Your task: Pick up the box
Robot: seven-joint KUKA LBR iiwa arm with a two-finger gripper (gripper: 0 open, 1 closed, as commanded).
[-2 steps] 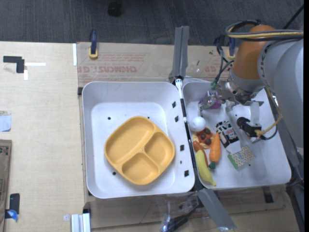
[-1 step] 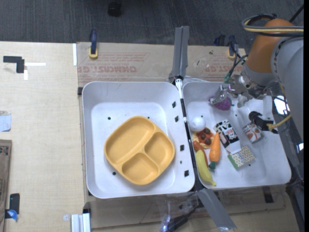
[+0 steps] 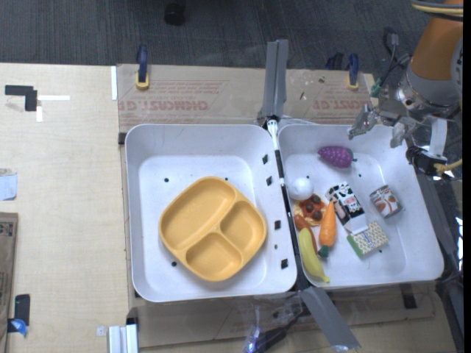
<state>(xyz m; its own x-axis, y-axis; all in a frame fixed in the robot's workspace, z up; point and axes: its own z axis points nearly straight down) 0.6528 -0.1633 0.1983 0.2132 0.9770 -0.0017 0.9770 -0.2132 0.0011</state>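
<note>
The right bin (image 3: 412, 267) holds several small items. A flat beige and green box (image 3: 368, 238) lies near its front, right of the carrot (image 3: 327, 226). A black-and-white carton (image 3: 344, 201) lies just behind it, and a small orange-and-white box (image 3: 385, 201) rests further right. My gripper (image 3: 380, 129) hangs over the bin's back right rim, well behind these boxes. Its fingers stand open with nothing between them.
Purple grapes (image 3: 335, 155), a white ball (image 3: 299, 188), a small cluster of toy food (image 3: 309, 210) and a banana (image 3: 311, 256) share the right bin. The left bin (image 3: 147, 197) holds a yellow divided plate (image 3: 213, 228). A grey divider (image 3: 276, 87) stands between the bins at the back.
</note>
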